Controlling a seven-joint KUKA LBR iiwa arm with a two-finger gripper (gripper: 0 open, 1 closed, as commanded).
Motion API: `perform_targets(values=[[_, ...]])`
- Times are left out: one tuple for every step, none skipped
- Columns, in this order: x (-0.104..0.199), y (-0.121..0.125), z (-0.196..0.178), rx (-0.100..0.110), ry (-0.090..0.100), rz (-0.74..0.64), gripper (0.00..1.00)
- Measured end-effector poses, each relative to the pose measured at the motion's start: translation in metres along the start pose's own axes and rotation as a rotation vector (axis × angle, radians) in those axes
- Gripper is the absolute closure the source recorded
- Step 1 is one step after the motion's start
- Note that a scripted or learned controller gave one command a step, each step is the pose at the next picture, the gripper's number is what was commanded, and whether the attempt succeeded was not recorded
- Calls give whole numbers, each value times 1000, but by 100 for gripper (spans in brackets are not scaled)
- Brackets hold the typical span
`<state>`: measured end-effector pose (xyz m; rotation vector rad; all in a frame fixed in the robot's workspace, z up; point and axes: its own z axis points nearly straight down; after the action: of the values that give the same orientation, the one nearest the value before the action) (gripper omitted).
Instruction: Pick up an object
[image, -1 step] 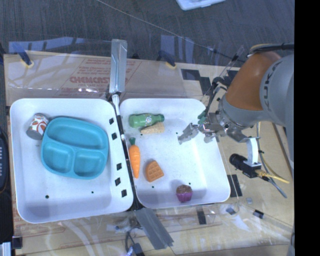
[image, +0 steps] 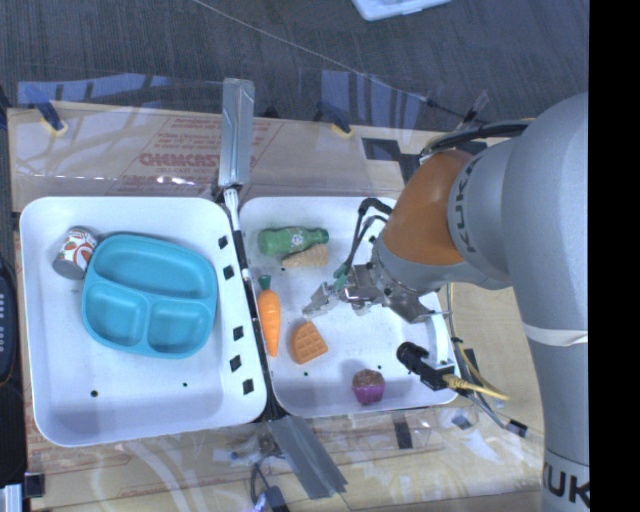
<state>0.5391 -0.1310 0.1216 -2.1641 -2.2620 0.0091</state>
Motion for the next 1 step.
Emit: perform_targets(values=[[32, -11, 12, -8, -3, -254, 0]])
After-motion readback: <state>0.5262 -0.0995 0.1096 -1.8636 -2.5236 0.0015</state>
